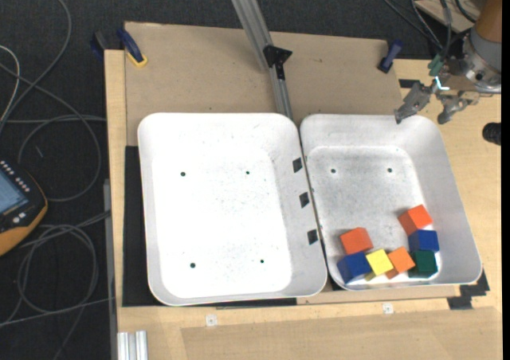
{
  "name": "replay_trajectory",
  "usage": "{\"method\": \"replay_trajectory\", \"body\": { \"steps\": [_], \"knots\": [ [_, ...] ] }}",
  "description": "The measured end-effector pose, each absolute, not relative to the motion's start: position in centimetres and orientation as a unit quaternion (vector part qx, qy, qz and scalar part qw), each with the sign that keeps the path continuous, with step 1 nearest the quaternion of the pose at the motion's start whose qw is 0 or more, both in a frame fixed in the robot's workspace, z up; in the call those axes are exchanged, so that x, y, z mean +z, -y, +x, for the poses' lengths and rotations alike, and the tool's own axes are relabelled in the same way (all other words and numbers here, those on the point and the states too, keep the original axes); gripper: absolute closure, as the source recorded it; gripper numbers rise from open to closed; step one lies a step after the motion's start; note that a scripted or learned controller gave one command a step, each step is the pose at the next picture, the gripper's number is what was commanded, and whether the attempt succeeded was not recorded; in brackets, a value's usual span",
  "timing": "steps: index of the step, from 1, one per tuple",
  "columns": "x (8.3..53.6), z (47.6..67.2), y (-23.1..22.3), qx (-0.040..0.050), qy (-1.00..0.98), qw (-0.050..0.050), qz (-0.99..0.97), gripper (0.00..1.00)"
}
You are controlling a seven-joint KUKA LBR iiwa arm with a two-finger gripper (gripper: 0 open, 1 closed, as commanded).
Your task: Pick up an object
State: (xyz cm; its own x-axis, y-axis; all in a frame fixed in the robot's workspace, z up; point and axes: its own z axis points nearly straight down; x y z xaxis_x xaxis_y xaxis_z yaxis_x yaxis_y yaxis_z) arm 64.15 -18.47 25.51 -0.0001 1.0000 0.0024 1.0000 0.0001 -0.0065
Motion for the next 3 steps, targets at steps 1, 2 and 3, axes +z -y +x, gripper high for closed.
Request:
{"method": "replay_trajectory", "body": {
  "steps": [1, 2, 3],
  "knots": [
    [25.9, 64.2, 18.5, 0.0006, 0.708, 0.001, -0.706, 0.00],
    [20.3, 63.4, 17.8, 0.0017, 0.707, 0.003, -0.707, 0.00],
    [15.6, 63.4, 18.5, 0.0018, 0.707, 0.003, -0.707, 0.00]
  ]
}}
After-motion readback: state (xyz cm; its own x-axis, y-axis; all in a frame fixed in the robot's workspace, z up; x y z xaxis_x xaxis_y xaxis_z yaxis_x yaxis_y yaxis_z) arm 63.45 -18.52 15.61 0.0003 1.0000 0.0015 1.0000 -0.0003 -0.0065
